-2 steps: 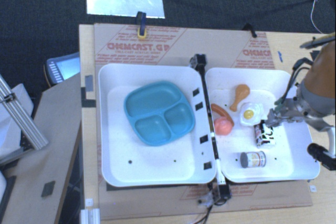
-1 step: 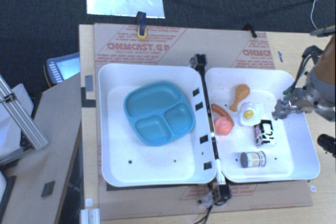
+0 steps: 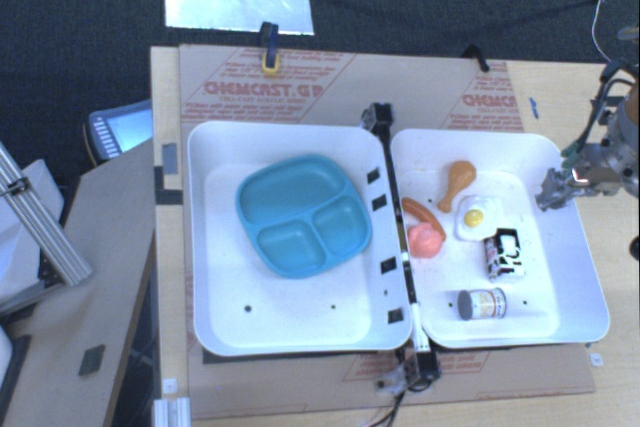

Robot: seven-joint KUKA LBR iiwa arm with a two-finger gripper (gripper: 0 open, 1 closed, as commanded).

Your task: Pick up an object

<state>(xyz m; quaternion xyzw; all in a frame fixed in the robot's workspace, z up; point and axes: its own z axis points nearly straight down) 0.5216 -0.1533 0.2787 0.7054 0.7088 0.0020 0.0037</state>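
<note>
1. Objects for picking lie in the right bin [image 3: 575, 245]: a toy drumstick [image 3: 458, 180], a fried egg [image 3: 477, 216], a sausage [image 3: 422, 211], a pink round piece [image 3: 426, 240], a black-and-white can [image 3: 503, 254] and a small jar [image 3: 483, 303] lying on its side.
2. The drumstick sits near the bin's far side; the egg is just below it, with the sausage to its left, touching the pink piece.
3. The can stands just beside the egg, and the jar lies nearer the front edge.
4. The left bin [image 3: 215, 215] holds a blue divided plate [image 3: 303, 228].
5. The hand [image 3: 556, 189] hovers at the right bin's right rim, apart from every object and holding nothing; whether it is wide or narrow, I cannot tell.
6. Both bins rest on a tabletop [image 3: 330, 85] covered with printed cardboard.
</note>
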